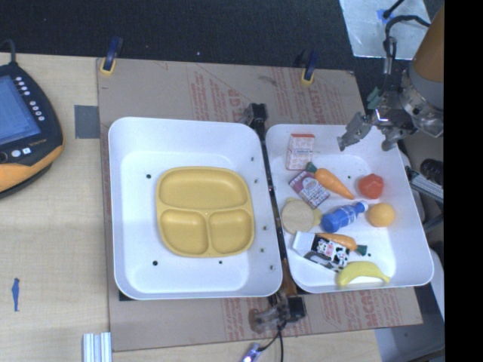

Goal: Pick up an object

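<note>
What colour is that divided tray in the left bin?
Yellow; the divided tray shows plainly in the camera view.

I am viewing a pale wooden bench (pixel 53 262) that is carrying a brown cardboard sheet (pixel 196 89), clipped at its far edge by two blue-and-yellow clamps (pixel 111 54). Beyond the bench, dark carpeted floor (pixel 189 10) is showing, with a pale sheet (pixel 362 13) lying on it. An orange-rimmed control pendant (pixel 19 127) is resting at the bench's left.
</note>
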Controlling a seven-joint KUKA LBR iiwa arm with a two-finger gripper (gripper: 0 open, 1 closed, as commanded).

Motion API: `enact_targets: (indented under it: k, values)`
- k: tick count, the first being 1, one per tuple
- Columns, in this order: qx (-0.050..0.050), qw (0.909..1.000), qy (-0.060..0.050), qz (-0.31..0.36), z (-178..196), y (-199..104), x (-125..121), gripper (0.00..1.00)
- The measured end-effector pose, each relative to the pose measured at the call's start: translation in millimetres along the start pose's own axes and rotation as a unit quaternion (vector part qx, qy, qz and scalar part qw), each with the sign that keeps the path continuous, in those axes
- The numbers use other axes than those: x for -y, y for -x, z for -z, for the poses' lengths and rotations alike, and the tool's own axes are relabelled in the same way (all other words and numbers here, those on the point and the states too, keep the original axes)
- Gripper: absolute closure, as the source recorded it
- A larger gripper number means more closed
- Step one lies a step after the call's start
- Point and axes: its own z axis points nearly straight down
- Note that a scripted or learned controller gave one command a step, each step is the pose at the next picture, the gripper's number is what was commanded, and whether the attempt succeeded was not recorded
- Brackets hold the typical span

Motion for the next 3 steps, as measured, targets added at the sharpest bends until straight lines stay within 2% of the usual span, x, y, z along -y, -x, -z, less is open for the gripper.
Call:
enact_targets:
  k: [1, 2, 3]
  values:
    - [0.000, 1.0000, -0.001, 0.000, -158, 32, 41, 0.00]
    - [0.002, 1.0000, 0.005, 0.000, -181, -5, 15, 0.00]
    - [0.000, 1.0000, 0.000, 0.001, -185, -10, 56, 0.00]
